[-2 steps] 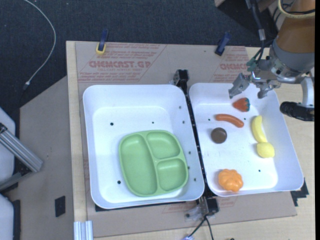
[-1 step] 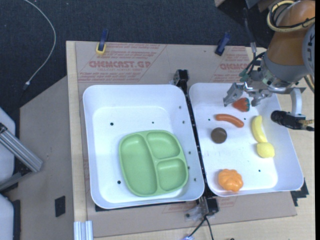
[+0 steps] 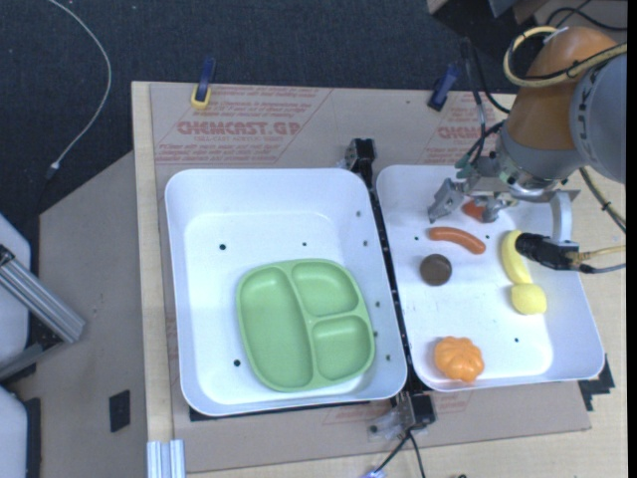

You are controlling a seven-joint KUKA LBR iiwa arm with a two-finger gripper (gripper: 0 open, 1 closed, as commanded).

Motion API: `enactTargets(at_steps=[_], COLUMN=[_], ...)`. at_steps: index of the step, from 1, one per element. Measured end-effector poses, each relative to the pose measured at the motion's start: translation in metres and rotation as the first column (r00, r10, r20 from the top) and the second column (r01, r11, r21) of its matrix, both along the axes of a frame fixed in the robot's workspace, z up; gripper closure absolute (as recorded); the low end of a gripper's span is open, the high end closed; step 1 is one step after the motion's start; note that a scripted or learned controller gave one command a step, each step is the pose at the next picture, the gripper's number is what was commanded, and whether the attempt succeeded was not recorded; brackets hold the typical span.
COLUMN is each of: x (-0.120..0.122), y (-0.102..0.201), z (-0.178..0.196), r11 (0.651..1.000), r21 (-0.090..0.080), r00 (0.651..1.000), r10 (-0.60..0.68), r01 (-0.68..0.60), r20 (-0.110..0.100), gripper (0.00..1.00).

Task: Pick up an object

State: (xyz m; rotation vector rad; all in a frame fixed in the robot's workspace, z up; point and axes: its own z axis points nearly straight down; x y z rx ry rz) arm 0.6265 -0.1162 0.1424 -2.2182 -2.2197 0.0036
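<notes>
Hovering spread and empty, end effector [image 3: 468,200] could nudge the sausage [image 3: 457,238] (round, rolls easily) away.

Pale green on the divided plate [image 3: 304,324]. White for both bins [image 3: 189,217]. Orange-red on the sausage [image 3: 456,238], brown on the round ball [image 3: 435,269], yellow on banana [image 3: 512,256] and lemon [image 3: 529,299], orange on the small pumpkin [image 3: 458,358]. Red lettering across the tan table [image 3: 249,122].

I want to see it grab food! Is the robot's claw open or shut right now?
Gripper: open, holding nothing, poised above the sausage in the right bin.
</notes>
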Motion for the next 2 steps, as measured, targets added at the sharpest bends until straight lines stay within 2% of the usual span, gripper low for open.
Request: enactTargets(at_steps=[1,2], x=[-0.001,0.001], y=[0.001,0.001], z=[-0.053,-0.039], r11=[1.000,1.000], r21=[0.000,-0.001], r00=[1.000,1.000], r10=[-0.001,-0.001], r01=[0.001,0.001], r20=[-0.002,0.005], gripper=[0.00,1.00])
